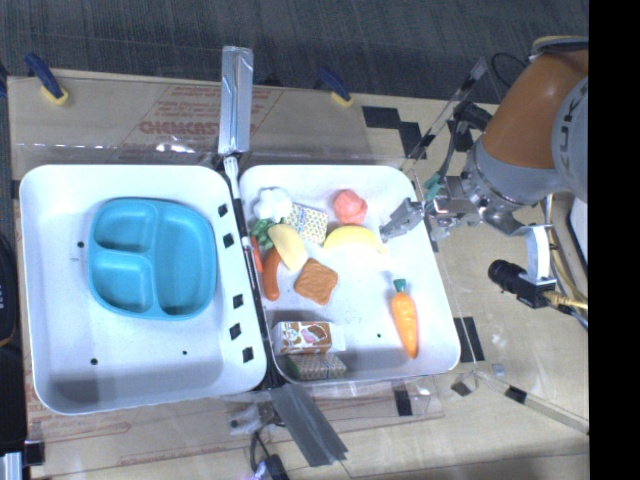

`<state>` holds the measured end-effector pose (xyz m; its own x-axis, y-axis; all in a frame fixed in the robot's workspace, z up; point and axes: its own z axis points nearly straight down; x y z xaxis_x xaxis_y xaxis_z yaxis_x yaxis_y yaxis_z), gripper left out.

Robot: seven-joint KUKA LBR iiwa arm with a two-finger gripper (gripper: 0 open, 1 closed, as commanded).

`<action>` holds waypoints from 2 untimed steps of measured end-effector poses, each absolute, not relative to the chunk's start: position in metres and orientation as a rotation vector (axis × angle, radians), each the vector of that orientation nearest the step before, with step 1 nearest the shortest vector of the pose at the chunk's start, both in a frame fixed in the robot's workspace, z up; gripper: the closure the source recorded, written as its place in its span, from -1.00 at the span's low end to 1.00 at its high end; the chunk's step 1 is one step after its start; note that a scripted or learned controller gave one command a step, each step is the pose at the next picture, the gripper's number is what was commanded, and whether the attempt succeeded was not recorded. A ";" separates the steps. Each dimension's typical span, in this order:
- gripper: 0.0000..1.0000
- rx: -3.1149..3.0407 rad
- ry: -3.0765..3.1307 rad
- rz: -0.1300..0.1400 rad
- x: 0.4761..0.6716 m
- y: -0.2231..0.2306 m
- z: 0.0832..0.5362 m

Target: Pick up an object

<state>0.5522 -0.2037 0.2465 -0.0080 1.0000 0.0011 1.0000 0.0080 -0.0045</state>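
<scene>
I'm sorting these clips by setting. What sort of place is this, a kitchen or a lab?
Most likely a robotics lab bench, not a kitchen: two white bins clamped to a board, toy food such as a plastic carrot in the right bin, and a grey and orange robot arm reaching in.

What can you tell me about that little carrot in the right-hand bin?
The carrot looks like a plastic toy: a smooth, glossy orange body tapering to a rounded tip, with a small green stub of leaves at its upper end. It lies flat on the floor of the right bin, pointing roughly lengthwise toward the near edge, tip down in the picture. It sits alone on the bin's right side, touching none of the other toys, close to the right wall. The gripper is above it, apart.
</scene>
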 end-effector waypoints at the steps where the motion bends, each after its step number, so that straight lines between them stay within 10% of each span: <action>1: -1.00 -2.148 -2.285 0.005 0.521 -0.180 0.154; 2: -1.00 -2.096 -2.333 -0.002 0.504 -0.208 0.101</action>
<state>0.5041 -0.2079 0.1008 -0.1069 0.9943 0.0049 0.9943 0.1069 -0.0029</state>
